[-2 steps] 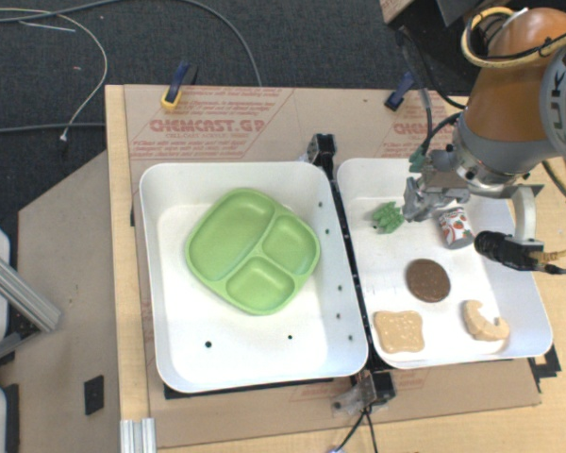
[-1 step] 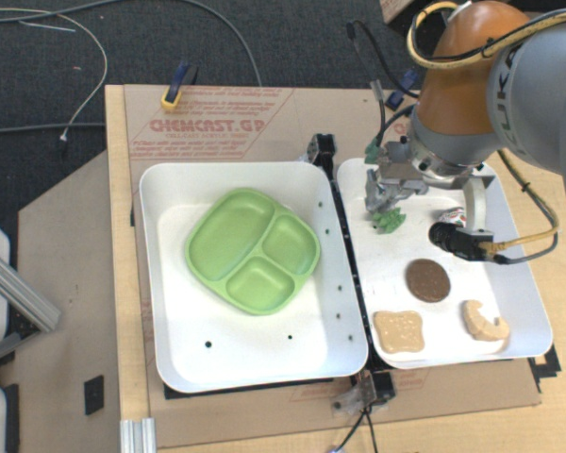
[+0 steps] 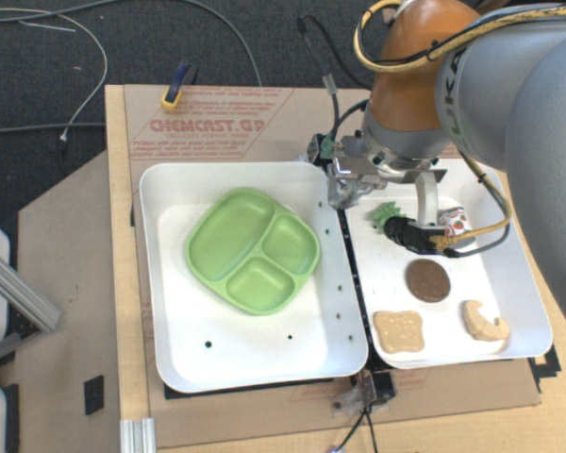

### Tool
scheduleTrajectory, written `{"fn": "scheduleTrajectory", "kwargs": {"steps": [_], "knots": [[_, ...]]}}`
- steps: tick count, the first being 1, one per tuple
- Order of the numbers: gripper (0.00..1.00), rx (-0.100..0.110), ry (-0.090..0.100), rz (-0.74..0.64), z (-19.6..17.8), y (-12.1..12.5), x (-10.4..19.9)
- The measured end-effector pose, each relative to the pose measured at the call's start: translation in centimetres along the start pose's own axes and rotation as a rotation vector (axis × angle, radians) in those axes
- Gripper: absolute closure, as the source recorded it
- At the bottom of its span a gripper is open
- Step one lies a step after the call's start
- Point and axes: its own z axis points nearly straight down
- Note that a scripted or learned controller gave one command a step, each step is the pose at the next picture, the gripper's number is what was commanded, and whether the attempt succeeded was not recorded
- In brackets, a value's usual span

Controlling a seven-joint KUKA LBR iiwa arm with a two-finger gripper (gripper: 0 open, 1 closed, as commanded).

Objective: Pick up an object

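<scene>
Dark carpet (image 3: 38,92) lies behind the bench, with thin pale cables (image 3: 92,38) trailing across it. A sheet of printed cardboard (image 3: 208,123) sits under two shallow white bins set side by side.

The loose objects to pick from are all in the right bin (image 3: 514,276). A small green leafy piece (image 3: 388,214) lies near its upper left corner. Beside it, further right, is a little red-and-white item (image 3: 455,222), too small to identify. Below these, near the middle of the bin, rests a round brown disc (image 3: 427,280). Along the bin's near edge lie a square tan slice (image 3: 398,330) like toast and, apart from it to the right, a curved tan piece (image 3: 484,320).

The gripper (image 3: 344,185) hangs over the seam between the two bins, at the right bin's upper left corner, just beside the green leafy piece. Nothing can be seen held in it, and I cannot tell whether it is open or closed, as the wrist hides that part. The arm (image 3: 420,59), orange above and grey beyond, reaches in from the right.

The left bin (image 3: 160,281) holds a green divided plate (image 3: 253,250) with three compartments, lying flat and turned at an angle near the bin's middle. A blue and yellow clip (image 3: 178,83) sits at the cardboard's far edge.
</scene>
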Motion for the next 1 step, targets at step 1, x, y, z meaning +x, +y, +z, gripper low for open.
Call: {"fn": "scheduleTrajectory", "kwargs": {"steps": [1], "knots": [[1.0,0.0,0.0,0.001,-0.49,0.88,4.58]]}}
